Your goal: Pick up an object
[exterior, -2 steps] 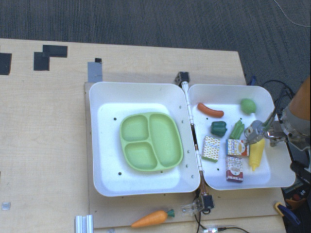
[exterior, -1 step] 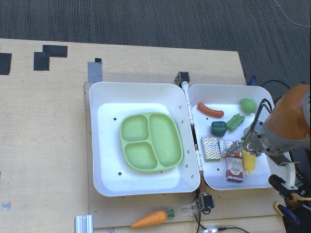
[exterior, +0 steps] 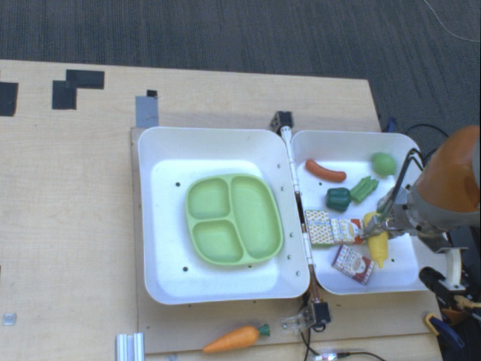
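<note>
Desk [exterior: 68, 201] of pale wood, black tape patches at its far left, dark grey carpet [exterior: 225, 21] beyond the far edge. Two white bins side by side: left bin [exterior: 150, 224] holds a green divided plate [exterior: 233, 219], centred, bare white margin all around it. Right bin [exterior: 406, 273] is cluttered: red sausage [exterior: 325, 171] near the far wall, round green ball [exterior: 383, 163] in the far right corner, dark green pepper [exterior: 338, 198] and a lighter green vegetable [exterior: 364, 189] mid-bin, patterned packet [exterior: 331, 229] against the divider, red-and-white packet [exterior: 352, 264] by the near wall, yellow toy [exterior: 378, 247] between them and the right wall. Carrot [exterior: 236, 338] lies on the desk outside the bins, just beyond the near rims. Arm [exterior: 451, 190] enters from the right over the right bin's right rim; jaws [exterior: 371, 229] low at the yellow toy's top, touching or just above it. Cannot tell how far apart they are or whether they grip anything. Free floor in the right bin is the near right corner and a strip along the far wall, left of the sausage.
</note>
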`<state>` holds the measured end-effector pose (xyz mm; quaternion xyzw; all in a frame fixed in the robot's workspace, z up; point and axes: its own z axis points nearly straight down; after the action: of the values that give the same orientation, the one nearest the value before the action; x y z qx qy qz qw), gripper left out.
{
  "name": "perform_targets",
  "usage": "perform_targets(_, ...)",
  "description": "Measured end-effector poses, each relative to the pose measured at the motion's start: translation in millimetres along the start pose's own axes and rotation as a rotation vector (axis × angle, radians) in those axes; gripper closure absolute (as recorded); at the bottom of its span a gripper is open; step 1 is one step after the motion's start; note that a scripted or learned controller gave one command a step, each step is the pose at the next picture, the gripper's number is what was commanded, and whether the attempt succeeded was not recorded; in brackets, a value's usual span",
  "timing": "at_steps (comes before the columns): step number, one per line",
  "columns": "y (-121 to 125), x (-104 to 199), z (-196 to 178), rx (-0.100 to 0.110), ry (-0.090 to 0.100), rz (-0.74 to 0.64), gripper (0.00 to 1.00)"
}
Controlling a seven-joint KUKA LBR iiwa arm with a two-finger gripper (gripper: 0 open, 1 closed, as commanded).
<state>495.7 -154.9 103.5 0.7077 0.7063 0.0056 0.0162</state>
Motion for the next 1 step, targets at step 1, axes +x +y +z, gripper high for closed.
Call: perform_targets(1, -5.7, 107.4, -83.0, 0.027, 0.016, -0.006, 1.00)
